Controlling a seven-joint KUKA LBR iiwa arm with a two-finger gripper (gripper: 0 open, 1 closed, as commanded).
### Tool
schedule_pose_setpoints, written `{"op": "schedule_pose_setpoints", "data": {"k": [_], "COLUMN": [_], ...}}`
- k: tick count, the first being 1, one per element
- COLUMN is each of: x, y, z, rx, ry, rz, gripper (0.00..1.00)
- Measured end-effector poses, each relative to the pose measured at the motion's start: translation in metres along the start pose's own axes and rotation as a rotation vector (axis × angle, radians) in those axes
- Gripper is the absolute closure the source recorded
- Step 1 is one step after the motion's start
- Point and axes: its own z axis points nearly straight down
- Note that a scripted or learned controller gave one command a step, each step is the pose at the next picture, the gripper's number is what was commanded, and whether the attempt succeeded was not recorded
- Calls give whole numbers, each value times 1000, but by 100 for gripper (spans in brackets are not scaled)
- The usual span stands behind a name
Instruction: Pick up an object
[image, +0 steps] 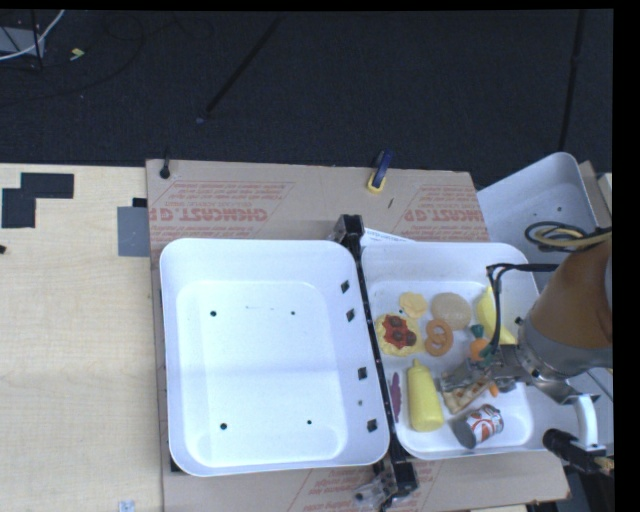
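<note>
The bench was pale wood under a brown cardboard sheet (300, 205), with dark carpet beyond at twelve o'clock. Two white bins sat side by side: the left bin (180, 300) bare, the right bin (400, 262) crowded. My claw (478, 382) reached in from three o'clock, low over the clutter; my own arm hid much of it, so I could not tell how wide it stood. The yellow bottle (424, 396) lay at the right bin's six o'clock, its long axis running twelve to six. A small can (482, 425) lay beside it.

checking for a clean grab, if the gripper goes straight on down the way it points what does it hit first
Probably the tan flat piece right under the gripper in the right bin, beside the yellow bottle; depth is hard to judge from above.
</note>
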Motion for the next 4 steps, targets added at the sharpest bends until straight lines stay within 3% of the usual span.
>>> {"op": "schedule_pose_setpoints", "data": {"k": [1,2,3,4], "x": [66,101,100,185], "y": [38,153,152,154], "z": [-2,-3,-18,-105], "rx": [-14,-17,-21,-12], "ry": [-8,-11,-7,-11], "rz": [-3,-6,-3,-6], "gripper": [0,0,100,100]}}
